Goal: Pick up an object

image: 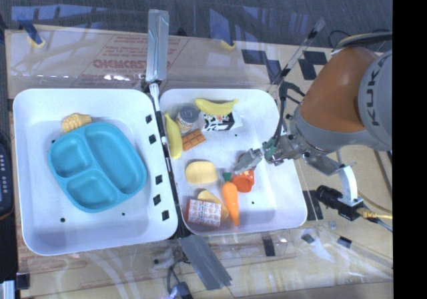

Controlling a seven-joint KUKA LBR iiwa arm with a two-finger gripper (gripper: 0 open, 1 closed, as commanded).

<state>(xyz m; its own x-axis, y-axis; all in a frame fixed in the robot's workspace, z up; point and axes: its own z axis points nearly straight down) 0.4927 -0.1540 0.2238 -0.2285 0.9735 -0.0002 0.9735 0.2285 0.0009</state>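
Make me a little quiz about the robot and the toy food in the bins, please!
1. True or false: the blue tray lies in the left bin.
2. Which toy is closest to the gripper? A. the carrot B. the small yellow toy beside the blue tray C. the banana
3. Fill in the missing word: the carrot lies in the ____ bin.

Key:
1. True. The blue tray takes up much of the left bin.
2. A. The carrot lies just below the gripper, near a red toy.
3. Right. It lies there with the banana and other toy food.
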